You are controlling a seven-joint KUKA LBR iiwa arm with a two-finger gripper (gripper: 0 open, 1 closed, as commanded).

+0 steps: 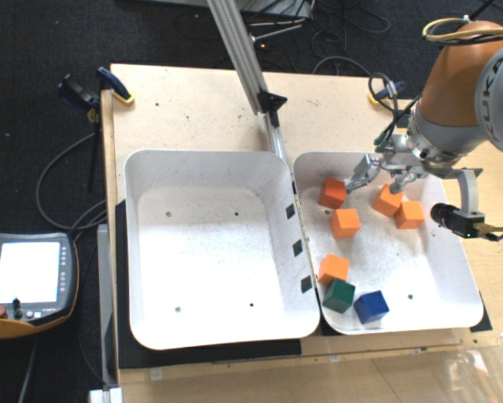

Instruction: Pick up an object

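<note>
Several blocks lie in the right bin. A red-orange block sits near its back left, with an orange block just in front of it. Two more orange blocks touch each other further right. At the front, an orange block, a green block and a blue block cluster together. My gripper hangs open at the back of this bin, between the red-orange block and the orange pair, with nothing between its fingers.
The left bin stands beside the right one, with a shared raised rim between them. A slanted metal pole rises from the back of the bench. A teach pendant lies off the bench at the left.
</note>
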